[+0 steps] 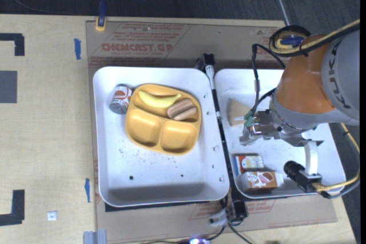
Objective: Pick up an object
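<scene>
While the arm (311, 86) leans in from the right over the right bin (337, 171), its pincer (257, 130) hangs low above the bin's middle, and the metal parts there are too tangled in this slanted view for me to tell whether it stands wide or narrow; nothing shows clearly between its tips. Two small cartons lie just below it toward the near rim: a white and orange carton (250, 163) and, touching it on the near side, a brown carton (262, 180), each with its long side running roughly left to right. These look like the nearest pick, lying a short way nearer the camera than the pincer. A pale tan block (239, 111) sits just beside the pincer on the far left side, partly hidden by cables. Well apart, in the left bin (108, 177), a yellow divided tray (163, 134) holds a banana (155, 100) and a sausage (183, 110), with a small can (120, 99) touching its left edge. My judgement is that the coming move turns on a short shift toward the near rim.
</scene>
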Tool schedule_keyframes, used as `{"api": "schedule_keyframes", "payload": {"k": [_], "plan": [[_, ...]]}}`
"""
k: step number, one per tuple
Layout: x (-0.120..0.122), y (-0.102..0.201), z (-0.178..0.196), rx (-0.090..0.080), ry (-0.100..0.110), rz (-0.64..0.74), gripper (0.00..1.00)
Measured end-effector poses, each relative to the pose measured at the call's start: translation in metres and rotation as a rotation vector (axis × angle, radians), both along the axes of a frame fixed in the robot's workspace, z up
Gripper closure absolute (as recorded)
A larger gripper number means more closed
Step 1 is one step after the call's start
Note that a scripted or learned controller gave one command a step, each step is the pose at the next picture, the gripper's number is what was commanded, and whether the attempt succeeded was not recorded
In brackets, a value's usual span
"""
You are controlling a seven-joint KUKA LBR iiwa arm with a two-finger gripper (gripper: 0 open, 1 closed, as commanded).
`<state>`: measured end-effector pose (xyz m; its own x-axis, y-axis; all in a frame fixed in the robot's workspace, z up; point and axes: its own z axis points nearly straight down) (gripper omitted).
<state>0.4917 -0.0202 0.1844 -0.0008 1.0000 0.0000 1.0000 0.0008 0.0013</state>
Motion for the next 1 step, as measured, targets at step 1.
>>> {"api": "schedule_keyframes", "payload": {"k": [1], "plan": [[-0.0118, -0.0588, 0.0005, 0.0, 0.001, -0.001, 1.0]]}}
